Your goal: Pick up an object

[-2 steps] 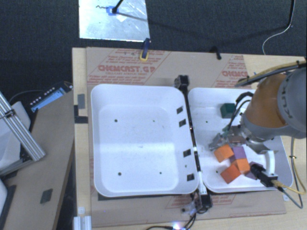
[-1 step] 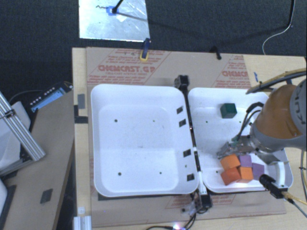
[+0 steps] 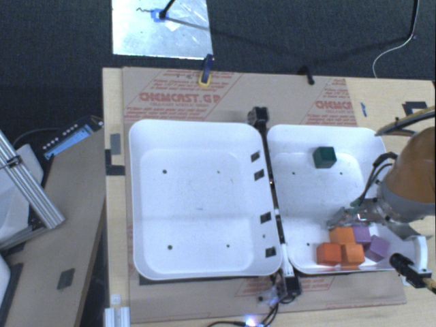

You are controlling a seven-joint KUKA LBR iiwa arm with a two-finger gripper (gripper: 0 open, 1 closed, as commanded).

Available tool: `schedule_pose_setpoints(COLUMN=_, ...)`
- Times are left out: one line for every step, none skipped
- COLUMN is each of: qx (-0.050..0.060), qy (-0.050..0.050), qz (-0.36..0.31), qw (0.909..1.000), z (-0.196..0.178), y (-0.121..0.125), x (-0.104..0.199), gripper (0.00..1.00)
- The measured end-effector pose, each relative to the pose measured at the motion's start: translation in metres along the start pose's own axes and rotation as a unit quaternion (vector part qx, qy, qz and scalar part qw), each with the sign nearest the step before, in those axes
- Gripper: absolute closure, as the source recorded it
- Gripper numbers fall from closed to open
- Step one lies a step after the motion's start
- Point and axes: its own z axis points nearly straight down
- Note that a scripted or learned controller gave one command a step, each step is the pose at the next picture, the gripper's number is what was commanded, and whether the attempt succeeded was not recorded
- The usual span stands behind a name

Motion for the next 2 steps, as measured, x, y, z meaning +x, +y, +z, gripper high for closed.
schedule_pose_setpoints(qx=-0.001, qy=0.000, qz=-0.002, qw=1.0000, z=-0.011, y=0.002, x=0.002, gripper=1.00)
schedule_pose_setpoints(qx=-0.004, qy=-0.002, qz=-0.001, qw=1.0000, z=-0.113, y=0.001, x=-0.027, gripper=1.00)
